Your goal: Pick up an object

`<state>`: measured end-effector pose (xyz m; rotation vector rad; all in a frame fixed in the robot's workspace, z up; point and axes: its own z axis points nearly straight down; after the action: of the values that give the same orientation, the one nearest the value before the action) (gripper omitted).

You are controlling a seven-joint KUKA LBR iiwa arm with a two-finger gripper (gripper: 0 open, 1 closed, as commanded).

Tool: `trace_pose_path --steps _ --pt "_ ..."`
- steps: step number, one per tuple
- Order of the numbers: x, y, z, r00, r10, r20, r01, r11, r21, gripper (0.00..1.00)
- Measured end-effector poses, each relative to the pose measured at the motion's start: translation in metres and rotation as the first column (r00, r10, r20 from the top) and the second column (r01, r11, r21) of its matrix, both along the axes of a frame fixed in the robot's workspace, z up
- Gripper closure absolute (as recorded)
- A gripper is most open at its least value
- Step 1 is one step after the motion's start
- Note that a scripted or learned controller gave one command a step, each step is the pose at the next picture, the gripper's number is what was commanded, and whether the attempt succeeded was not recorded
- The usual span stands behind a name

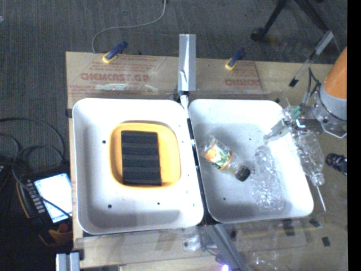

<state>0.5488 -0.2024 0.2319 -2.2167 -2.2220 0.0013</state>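
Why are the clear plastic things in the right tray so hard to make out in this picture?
In the camera view, the clear bottle blends into the glossy right tray, showing mainly as sparkly glints; a second one on the rim is faint too. The image is soft overall, and the gripper looks smeared.

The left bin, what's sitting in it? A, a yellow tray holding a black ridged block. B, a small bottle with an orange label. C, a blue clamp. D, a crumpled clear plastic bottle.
A: the left bin holds a yellow tray with a black ridged block in it; the bottles lie in the right bin.
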Motion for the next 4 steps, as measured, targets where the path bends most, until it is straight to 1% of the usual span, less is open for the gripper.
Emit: trace_pose_path --steps 1,2,3,4 --pt "-0.011 -0.005 -0.137 0.996 0.086 0.003 -0.086 0.996 0.0 0.0" --pt "0.1 -0.008 -0.14 0.999 -0.048 0.016 0.048 0.999 0.007 0.0" --pt "0.08 0.057 -0.141 0.973 0.23 0.013 -0.229 0.973 -0.008 0.0" --pt "0.09 0.049 -0.076 0.999 -0.037 0.001 0.037 0.999 -0.004 0.0"
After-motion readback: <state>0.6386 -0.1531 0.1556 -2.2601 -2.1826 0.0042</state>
